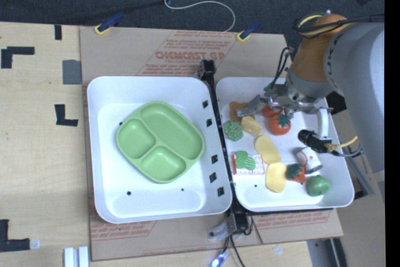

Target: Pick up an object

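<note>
My gripper [264, 105] hangs low over the far part of the right bin [340, 200], reaching in from the right. Just below it lies a red tomato [279, 124]. A brown piece [235, 110] sits at its left tip. Close by are a green broccoli [233, 130] and a small yellow piece [251, 126]. Two more yellow pieces [267, 149] [275, 177] lie nearer the front, beside a green and white packet [245, 162]. A green pepper [318, 185] and a small red item [296, 173] rest at the front right.
The left bin [103, 134] holds a light green divided plate [160, 141]. A black divider [215, 128] runs between the two bins. Both bins stand on a cardboard sheet [181, 50], with a white cable [187, 6] behind it.
</note>
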Motion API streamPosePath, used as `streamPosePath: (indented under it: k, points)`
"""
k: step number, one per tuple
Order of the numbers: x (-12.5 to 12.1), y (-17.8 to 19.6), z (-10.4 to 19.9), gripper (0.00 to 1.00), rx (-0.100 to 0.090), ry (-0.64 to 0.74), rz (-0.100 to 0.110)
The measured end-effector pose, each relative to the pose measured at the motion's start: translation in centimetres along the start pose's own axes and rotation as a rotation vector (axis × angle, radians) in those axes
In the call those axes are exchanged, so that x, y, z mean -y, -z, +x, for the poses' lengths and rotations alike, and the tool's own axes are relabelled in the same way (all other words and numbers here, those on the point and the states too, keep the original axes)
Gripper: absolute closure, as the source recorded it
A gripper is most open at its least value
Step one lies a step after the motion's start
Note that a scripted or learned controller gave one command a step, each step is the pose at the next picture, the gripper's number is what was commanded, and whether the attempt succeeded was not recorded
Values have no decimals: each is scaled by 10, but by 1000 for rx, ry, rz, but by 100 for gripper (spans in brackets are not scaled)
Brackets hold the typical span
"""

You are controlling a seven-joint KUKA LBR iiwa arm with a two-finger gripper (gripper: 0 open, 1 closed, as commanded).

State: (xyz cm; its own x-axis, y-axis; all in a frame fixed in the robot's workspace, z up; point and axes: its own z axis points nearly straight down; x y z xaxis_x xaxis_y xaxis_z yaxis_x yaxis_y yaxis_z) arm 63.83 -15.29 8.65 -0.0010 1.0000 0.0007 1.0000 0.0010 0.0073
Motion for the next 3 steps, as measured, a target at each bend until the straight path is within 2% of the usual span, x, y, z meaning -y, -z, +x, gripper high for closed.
streamPosePath:
  k: [1,2,3]
  points:
    - [3,5,0,100,1,3,12]
    - [6,66,2,100,1,0,6]
    - [3,107,0,100,1,0,7]
